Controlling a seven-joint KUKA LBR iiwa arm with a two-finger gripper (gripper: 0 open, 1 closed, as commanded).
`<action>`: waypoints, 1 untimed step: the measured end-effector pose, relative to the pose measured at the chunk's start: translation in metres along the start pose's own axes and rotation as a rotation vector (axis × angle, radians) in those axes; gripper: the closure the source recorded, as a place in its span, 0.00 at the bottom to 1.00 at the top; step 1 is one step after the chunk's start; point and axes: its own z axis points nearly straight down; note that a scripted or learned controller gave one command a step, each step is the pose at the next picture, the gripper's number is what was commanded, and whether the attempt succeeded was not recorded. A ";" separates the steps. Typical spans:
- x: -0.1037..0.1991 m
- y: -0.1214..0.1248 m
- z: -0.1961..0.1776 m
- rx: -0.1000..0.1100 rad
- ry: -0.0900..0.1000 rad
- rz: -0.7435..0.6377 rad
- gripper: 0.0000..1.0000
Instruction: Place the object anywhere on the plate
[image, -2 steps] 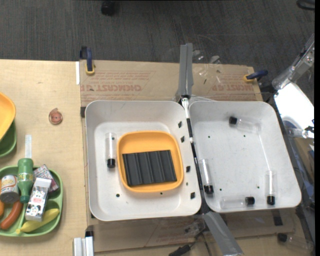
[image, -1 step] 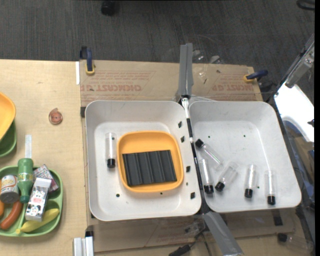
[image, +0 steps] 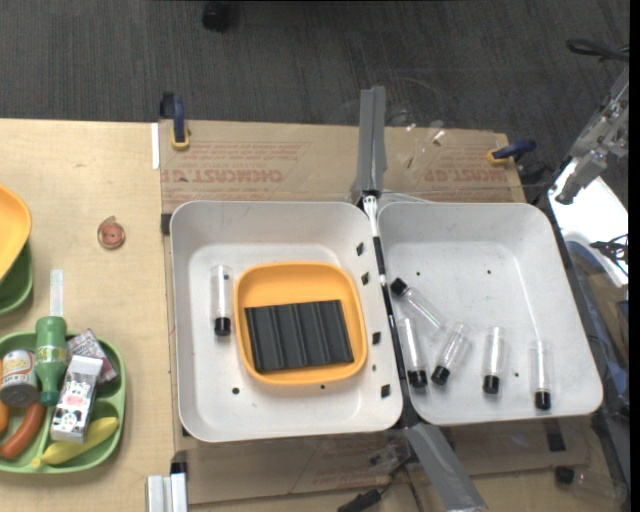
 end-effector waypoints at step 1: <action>0.020 0.006 0.035 -0.001 -0.001 -0.357 0.00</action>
